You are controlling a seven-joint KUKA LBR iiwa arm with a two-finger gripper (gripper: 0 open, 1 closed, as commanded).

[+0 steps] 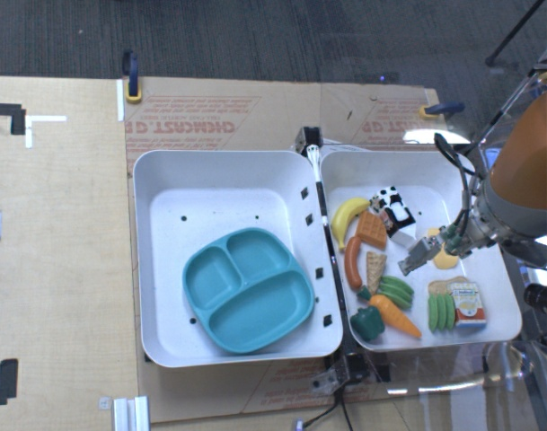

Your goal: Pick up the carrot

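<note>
The carrot [397, 315] is orange with a dark green leafy end and lies slanted near the front of the right bin [408, 176]. My gripper [422, 253] hangs over the middle of that bin, up and to the right of the carrot and well apart from it. A green vegetable [396, 290] lies between the two. Nothing is visibly held in the gripper.
A banana [347, 216], a red sausage [352, 260], an orange wedge [374, 230], a black-and-white toy [394, 209], green beans [441, 311] and a small carton [469, 303] crowd the right bin. A teal divided plate [248, 287] lies in the left bin [210, 180].
</note>
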